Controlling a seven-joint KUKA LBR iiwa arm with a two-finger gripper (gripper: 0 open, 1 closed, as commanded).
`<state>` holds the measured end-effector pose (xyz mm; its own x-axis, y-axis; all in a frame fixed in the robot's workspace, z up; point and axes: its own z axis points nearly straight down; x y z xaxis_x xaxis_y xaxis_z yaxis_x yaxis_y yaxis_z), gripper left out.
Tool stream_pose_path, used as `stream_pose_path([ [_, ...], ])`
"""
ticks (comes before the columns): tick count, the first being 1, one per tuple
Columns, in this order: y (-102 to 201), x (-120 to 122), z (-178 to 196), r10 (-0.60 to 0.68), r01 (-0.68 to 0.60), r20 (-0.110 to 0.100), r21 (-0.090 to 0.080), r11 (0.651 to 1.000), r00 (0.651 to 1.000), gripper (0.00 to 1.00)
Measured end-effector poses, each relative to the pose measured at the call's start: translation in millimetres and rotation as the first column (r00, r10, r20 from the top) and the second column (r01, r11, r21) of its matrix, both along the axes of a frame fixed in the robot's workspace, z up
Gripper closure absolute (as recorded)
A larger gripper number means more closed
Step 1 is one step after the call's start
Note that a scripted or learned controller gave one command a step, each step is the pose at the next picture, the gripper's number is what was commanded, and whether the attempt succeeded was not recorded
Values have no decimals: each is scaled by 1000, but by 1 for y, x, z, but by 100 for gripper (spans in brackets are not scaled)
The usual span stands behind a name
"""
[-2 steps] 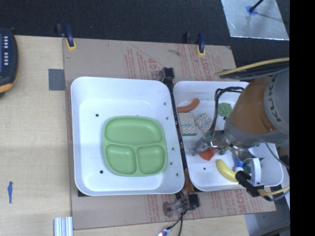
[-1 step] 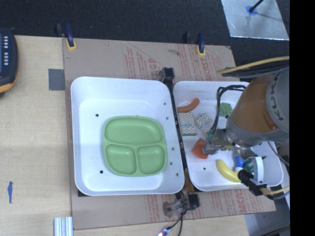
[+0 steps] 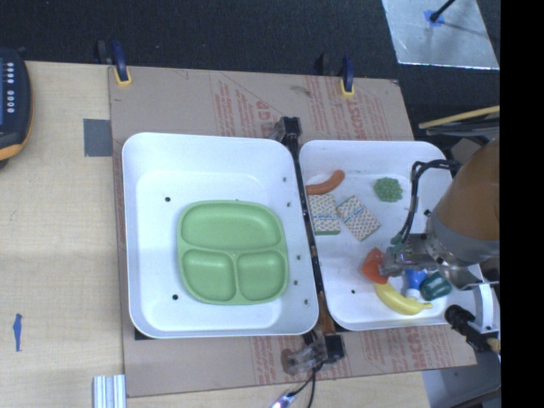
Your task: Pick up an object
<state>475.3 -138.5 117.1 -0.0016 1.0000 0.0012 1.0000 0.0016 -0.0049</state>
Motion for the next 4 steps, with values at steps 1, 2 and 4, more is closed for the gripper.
stream_pose_path([
  [1,1,0,0,2,-2,0,0,1000,1000,0],
  [2,46,21,-26,5,-5,-1,1,1000,1000,0],
  [4,15,1,37,1,-1,2,-1,1000,1000,100],
])
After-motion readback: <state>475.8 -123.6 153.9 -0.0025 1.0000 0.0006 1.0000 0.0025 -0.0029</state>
